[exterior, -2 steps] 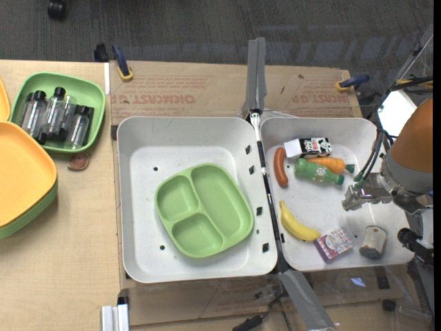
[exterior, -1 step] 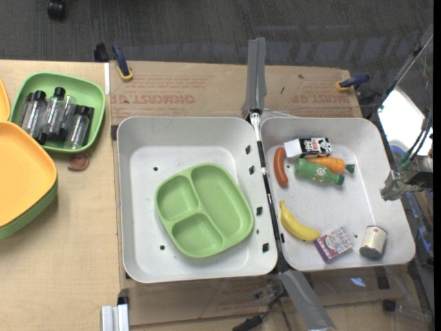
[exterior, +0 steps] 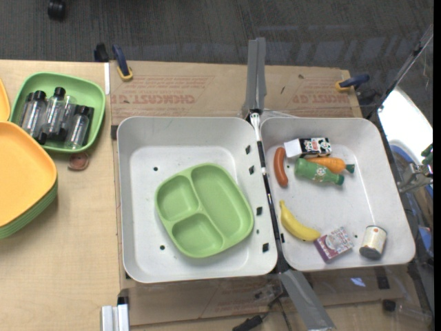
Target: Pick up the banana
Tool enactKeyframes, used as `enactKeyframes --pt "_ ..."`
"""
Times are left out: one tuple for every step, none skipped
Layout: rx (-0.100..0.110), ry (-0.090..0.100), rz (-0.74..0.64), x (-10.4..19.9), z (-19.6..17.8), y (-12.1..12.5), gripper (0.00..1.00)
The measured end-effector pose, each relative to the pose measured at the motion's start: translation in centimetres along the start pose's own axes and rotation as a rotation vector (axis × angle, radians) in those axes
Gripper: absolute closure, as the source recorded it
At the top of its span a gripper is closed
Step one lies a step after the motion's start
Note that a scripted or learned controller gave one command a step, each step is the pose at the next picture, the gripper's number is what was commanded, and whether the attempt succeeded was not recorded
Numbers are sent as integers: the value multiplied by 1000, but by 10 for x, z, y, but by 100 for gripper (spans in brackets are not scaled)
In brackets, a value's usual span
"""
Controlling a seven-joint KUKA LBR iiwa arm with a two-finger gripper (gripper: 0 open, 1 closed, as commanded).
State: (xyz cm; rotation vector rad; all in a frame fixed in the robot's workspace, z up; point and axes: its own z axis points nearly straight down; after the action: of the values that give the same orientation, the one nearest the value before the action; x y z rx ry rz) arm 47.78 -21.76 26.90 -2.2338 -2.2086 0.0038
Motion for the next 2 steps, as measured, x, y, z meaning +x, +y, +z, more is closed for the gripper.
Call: enactKeyframes --pt "0 1 -256 4 13 0 100" --pt "1 1 -74 -5 21 0 100"
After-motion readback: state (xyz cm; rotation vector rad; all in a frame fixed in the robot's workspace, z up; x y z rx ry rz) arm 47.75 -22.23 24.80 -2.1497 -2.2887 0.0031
